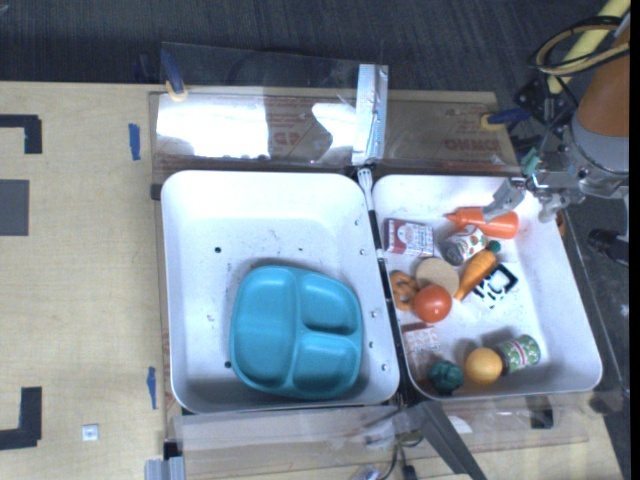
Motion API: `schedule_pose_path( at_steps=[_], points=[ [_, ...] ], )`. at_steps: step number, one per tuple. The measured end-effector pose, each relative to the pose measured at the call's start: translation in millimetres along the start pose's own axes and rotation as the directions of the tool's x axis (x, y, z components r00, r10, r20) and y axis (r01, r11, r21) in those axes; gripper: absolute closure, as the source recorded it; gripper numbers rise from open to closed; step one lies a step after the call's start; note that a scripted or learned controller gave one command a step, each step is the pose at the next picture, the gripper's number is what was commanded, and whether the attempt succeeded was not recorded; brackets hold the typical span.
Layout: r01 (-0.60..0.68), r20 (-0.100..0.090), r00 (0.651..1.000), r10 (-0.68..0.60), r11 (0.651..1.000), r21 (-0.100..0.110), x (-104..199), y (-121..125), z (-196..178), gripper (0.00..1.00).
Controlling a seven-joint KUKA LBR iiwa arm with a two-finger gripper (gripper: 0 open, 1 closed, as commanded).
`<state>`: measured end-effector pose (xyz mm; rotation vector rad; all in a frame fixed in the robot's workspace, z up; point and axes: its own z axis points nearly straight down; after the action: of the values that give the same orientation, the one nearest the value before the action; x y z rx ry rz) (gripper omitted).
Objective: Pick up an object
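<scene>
My gripper [524, 204] hangs over the far right part of the right bin [570, 298], fingers spread and open with nothing between them. Its left finger [499, 203] is just above an orange carrot-like toy [482, 221]. Below that lie a small can [463, 245], a second carrot [476, 272], a red tomato [432, 304], a beige disc [436, 271], a pretzel [404, 286], a red-and-white packet [409, 236] and a black-and-white piece [496, 284]. Near the front lie an orange [483, 365], a green can [519, 352] and a dark green item [446, 374].
The left bin [200, 228] holds a blue divided plate [297, 330]. A clear plastic panel [270, 118] stands behind the bins. Cables and the arm's orange band [605, 103] crowd the upper right. Bare bin floor shows along the right bin's right side.
</scene>
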<state>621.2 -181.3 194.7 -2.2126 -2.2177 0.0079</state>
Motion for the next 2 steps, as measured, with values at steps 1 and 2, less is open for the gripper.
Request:
schedule_pose_path(
  at_steps=[1,2],
  points=[
    [0.2,0.007,0.98,-0.2,0.98,-0.011,37,3,87,0.0],
    [0.27,0.007,0.963,-0.27,0.963,-0.008,-6,-9,45,0.0]
  ],
)
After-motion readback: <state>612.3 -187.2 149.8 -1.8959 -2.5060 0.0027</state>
